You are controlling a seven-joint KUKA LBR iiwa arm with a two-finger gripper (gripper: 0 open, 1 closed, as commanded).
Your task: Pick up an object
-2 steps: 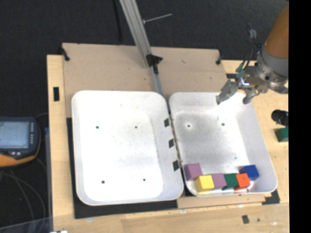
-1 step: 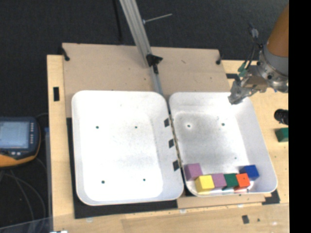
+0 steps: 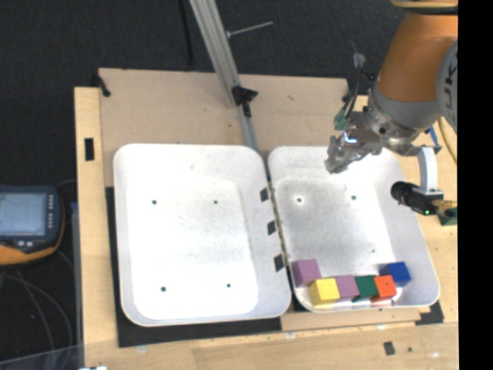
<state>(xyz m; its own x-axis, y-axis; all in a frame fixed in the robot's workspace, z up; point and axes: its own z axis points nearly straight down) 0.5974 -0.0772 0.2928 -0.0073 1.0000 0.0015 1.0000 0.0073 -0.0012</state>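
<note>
Pincer (image 3: 339,160) above far end of right bin (image 3: 404,230), its opening I cannot tell, coloured blocks (image 3: 350,284) in a row along near edge, well apart from pincer

Dark speckled floor (image 3: 92,21) all around. Pale wooden bench top (image 3: 185,106) set upon it, with a slanted metal rail (image 3: 219,45) crossing above. Small screen device (image 3: 27,222) and cables at far left.

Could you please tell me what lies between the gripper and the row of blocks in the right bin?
Bare white floor of the right bin, seen in the camera view, separates the gripper from the blocks.
</note>
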